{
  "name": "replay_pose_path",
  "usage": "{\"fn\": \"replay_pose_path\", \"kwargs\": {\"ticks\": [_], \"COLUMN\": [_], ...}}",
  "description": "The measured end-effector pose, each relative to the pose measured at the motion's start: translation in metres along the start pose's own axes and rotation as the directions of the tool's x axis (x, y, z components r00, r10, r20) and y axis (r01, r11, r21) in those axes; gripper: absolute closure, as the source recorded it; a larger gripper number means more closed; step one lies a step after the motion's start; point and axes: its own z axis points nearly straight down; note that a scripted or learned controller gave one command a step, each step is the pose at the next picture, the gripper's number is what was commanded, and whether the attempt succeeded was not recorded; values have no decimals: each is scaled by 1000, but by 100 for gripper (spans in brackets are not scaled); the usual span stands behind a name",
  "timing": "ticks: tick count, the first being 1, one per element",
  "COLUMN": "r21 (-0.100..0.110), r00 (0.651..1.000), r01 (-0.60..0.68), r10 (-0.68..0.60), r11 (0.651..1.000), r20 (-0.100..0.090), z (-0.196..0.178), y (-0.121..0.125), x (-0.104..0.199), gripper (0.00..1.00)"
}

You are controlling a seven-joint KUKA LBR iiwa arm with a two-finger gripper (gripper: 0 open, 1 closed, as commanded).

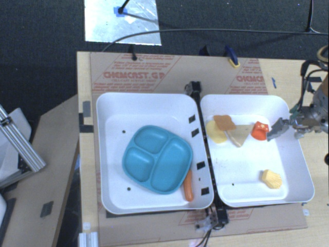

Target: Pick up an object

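Left bin (110, 138) holds blue plate (157, 159), sausage (188, 185); claw (280, 127) state unclear.

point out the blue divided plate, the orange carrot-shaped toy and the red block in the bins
blue plastic divided plate (157, 159), camera view, on its centre ridge
orange carrot-shaped toy (188, 185), camera view, on the middle of its body
red block with a white mark (260, 130), camera view, on its front face

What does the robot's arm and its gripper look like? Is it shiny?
The gripper is dull grey metal with dark, narrow fingers, not very shiny. Behind it sits a boxy grey wrist with thin black cables looping above it, near the right bin.
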Motion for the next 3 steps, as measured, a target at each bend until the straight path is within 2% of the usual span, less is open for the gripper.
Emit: {"fn": "replay_pose_path", "kwargs": {"ticks": [1,3], "r21": [-10,-8], "r00": [1000,1000], "r01": [3,1], "r10": [-3,-1], "r11": [1000,1000], "r20": [2,1], "z": [-6,78], "y": [2,4], "x": [0,3], "gripper": [0,0]}}
